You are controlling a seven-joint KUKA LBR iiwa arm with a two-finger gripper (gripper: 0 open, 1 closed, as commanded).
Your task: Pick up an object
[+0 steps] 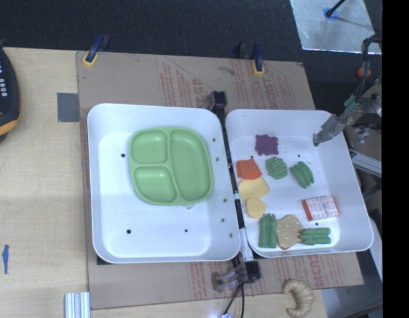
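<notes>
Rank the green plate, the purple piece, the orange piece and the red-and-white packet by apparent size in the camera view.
1. Green plate, by far the largest.
2. Red-and-white packet.
3. Orange piece and purple piece: they look about alike, so I would not rank them. The packet's lead over them is slight.

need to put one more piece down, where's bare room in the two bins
Left bin: bare floor all round the green divided plate, widest along the near edge. Right bin: open strip between the purple piece and the gripper, and right of the red-and-white card. Its left and near side is crowded with food pieces.
</notes>
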